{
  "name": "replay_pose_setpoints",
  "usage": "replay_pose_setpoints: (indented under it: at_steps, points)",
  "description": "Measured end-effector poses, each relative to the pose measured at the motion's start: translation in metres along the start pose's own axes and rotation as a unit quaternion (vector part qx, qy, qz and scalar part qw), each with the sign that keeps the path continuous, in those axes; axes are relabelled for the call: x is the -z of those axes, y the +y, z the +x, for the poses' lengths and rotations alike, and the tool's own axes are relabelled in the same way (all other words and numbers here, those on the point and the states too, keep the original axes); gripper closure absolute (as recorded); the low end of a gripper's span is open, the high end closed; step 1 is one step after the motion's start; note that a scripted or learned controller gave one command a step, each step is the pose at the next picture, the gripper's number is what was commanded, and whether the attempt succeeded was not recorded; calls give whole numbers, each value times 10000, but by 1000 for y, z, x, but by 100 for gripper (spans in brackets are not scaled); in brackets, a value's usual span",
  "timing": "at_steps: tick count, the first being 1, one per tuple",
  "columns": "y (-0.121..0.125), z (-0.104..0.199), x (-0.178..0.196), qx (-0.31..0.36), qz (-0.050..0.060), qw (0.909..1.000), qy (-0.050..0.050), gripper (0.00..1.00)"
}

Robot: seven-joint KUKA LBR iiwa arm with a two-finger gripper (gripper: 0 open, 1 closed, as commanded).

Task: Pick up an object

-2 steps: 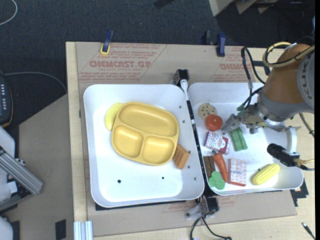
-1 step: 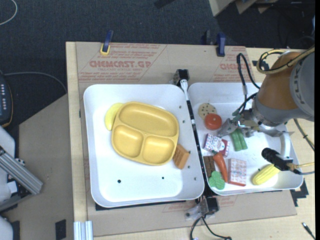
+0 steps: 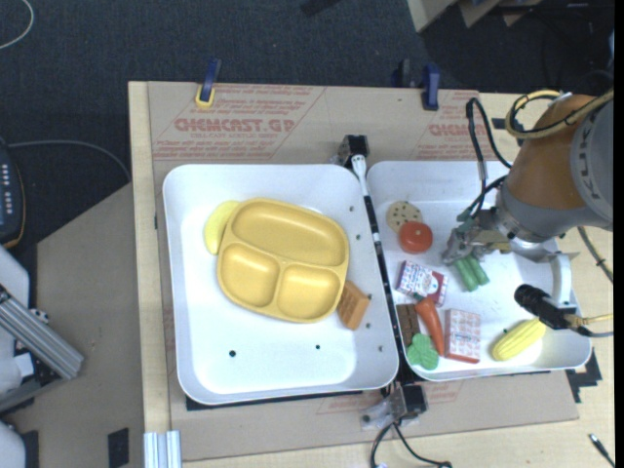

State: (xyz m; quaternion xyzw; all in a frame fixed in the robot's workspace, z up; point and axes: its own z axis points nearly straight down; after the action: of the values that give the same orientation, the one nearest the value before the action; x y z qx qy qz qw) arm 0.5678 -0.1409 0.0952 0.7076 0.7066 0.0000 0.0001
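— Where's the gripper (image 3: 466,250)?

— Low in the right bin (image 3: 444,175), just over a green object (image 3: 472,271); whether it's clenched, I cannot tell.

— What crowds it?

— A tomato (image 3: 416,235) and cookie (image 3: 402,212) to its left, a pink packet (image 3: 419,280), carrot (image 3: 430,323), red-white packet (image 3: 462,334), and corn (image 3: 518,338) nearby. The left bin (image 3: 185,261) holds a yellow divided plate (image 3: 281,258).
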Motion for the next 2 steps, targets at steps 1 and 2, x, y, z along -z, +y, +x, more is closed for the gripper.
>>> replay_pose_setpoints:
  at_steps: [1,2]
  points:
    - [4,-7,45,1,-28,10000,-10,100]
    - [13,-6,92,12,-29,10000,-10,100]
